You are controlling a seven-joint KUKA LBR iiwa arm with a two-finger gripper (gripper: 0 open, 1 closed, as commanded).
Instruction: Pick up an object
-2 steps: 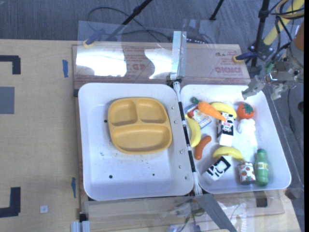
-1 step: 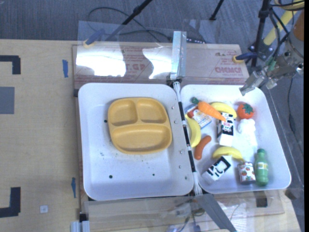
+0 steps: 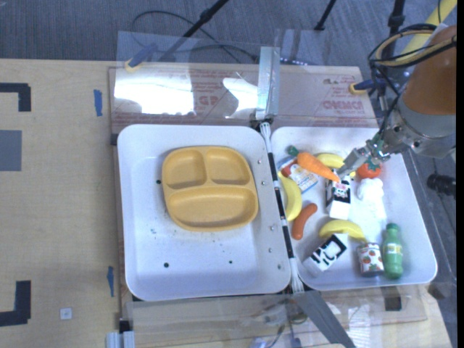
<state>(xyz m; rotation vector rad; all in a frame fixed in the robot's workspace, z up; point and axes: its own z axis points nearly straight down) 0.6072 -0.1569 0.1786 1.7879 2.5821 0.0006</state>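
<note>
Honestly, you are watching the claw (image 3: 360, 158) hanging low over the far side of the right bin (image 3: 420, 216), and whether it is spread or pinched together you cannot tell from this slant, since the grey tip is blurring into the clutter below it. Nothing is showing between its fingers, so you are not looking at a hold yet. The thing it seems to be going for is lying right there: the carrot (image 3: 317, 164) is resting just left of the tip, a yellow banana (image 3: 330, 159) is tucked behind it, and a small red piece (image 3: 370, 168) is sitting just right of the tip. That crowding is the trouble you are facing. With three things touching or nearly so, the claw is risking landing astride two of them, or nudging the carrot sideways so that it is rolling off toward the bin's divider (image 3: 279, 201). The carrot is tapering and looks smooth, so a pinch near its thin end is likely slipping. The white bottle (image 3: 370, 194) and the black-and-white box (image 3: 341, 192) are lying near as well, and a late closing may be catching one of them. The yellow tray (image 3: 209, 187) in the left bin (image 3: 145, 252) is lying well apart and is not at risk.
</note>
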